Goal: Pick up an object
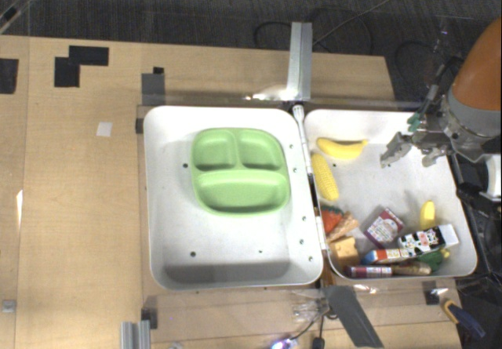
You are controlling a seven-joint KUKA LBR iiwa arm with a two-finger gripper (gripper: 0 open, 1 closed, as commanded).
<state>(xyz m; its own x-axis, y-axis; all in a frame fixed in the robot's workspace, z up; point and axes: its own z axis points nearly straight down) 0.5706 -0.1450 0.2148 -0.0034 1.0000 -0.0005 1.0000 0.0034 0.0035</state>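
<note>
Currently: left bin [165, 206] carrying a green tray [238, 170]; right bin [369, 175] holding a banana [342, 148], a corn cob [325, 176] and small packets. Tool [412, 147] hovering over the right bin's far side, fingers apart, gripping nothing. Approach step; next calling for descent onto one item.

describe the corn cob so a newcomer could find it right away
Look in the right bin, along its left wall. The corn cob lies there lengthwise, just below the banana. Both are yellow, but the cob is straight and bumpy, while the banana is smooth and curved.
</note>
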